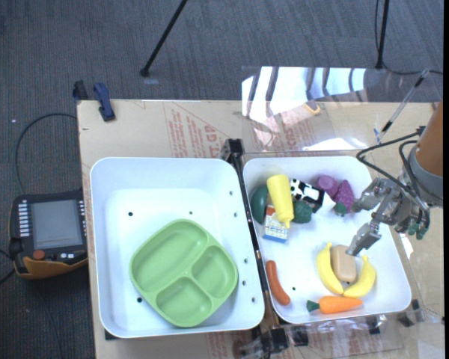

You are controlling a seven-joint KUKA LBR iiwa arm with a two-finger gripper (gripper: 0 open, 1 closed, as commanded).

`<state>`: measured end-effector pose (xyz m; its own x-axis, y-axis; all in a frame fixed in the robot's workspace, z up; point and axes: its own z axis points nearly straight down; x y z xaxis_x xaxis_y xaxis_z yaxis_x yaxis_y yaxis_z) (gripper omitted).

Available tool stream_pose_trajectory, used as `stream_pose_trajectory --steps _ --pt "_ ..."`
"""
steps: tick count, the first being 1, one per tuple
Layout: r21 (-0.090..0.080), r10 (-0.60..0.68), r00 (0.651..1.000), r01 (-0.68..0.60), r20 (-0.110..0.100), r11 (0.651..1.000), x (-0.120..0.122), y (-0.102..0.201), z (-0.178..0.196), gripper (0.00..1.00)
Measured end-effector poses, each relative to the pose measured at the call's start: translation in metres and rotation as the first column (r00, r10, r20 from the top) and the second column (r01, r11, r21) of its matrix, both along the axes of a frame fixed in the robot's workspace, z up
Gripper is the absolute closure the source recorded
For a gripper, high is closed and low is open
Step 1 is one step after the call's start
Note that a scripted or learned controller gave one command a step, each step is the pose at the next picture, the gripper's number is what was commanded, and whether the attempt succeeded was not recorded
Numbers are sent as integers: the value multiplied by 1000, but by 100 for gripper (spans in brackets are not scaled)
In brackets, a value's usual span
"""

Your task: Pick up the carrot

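One orange carrot (339, 304), green leafy end, lying flat, right bin (401, 294)

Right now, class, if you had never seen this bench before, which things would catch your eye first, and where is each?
The big green divided plate lies in the left bin. The right bin is crowded with toy food: a yellow bottle near its back, two bananas near the front, the orange carrot at the front wall. The gripper hangs above the bananas.
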<state>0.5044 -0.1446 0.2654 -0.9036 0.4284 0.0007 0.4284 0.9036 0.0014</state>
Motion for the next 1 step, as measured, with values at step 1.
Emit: stream_pose_trajectory --steps 1 --pt "3 131 991 -131 -3 991 -28 0 -162 0"
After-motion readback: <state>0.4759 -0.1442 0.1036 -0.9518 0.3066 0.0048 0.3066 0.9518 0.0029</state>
